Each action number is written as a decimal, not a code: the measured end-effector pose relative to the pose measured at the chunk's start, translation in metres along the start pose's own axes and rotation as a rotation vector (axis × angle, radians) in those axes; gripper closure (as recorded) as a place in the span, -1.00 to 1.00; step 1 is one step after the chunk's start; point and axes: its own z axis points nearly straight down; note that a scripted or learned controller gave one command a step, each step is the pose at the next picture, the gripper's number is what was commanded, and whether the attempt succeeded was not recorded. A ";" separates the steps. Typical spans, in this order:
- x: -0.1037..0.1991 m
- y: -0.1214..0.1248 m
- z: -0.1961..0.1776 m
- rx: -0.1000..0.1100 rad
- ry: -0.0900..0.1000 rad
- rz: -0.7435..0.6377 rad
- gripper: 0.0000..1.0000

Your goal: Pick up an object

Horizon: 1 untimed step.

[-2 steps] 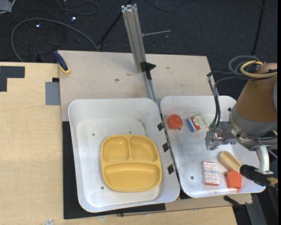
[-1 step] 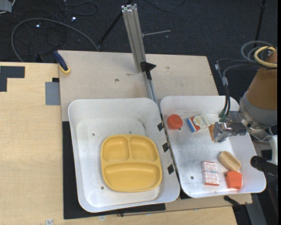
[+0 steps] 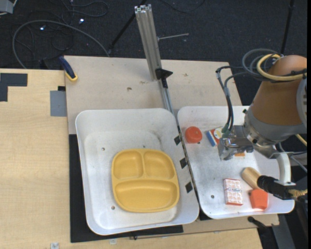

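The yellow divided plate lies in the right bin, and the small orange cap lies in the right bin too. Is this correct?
Not quite. The camera view shows the yellow plate in the left bin, not the right one. The orange cap does lie in the right bin.

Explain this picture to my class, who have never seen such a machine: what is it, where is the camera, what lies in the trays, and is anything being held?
The camera sits above a bench and looks down at a slant. The grey and orange shape on the right is a robot arm; at its end is a gripper, a two-fingered claw for picking things up. Two shallow white trays lie side by side. The left tray holds a yellow divided plate. The right tray holds an orange cap, a small patterned box, an orange block, a brush with a wooden handle and a colourful packet beside the gripper. The gripper hangs low over the right tray; nothing can be seen held in it.
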 end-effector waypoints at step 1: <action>0.046 0.009 -0.004 -0.001 -0.001 -0.001 1.00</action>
